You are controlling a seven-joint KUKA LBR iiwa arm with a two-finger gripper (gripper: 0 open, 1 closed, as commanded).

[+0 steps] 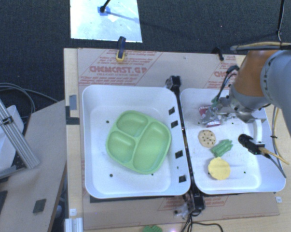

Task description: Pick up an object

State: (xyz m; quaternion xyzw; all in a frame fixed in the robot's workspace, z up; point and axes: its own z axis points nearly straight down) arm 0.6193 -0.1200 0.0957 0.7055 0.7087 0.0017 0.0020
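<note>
Arm over the right bin, gripper hard to read

You see the gripper (214, 116) low at 10 o'clock in the right bin (270, 178); I cannot tell its state. The cookie (207, 138), green piece (221, 147), yellow disc (219, 168) lie toward 6 o'clock, apart from it.

green divided plate (138, 142) in left bin (94, 98), yellow clamp (120, 56) on board edge

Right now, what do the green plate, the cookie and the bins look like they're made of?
Green plate: looks like molded plastic, smooth with a slight sheen, three compartments pressed in. Cookie: tan with dark specks, matte; probably a plastic or rubber toy, though the look leaves it open. Bins: white, thin-walled, rounded corners, likely formed plastic with a soft gloss.
</note>
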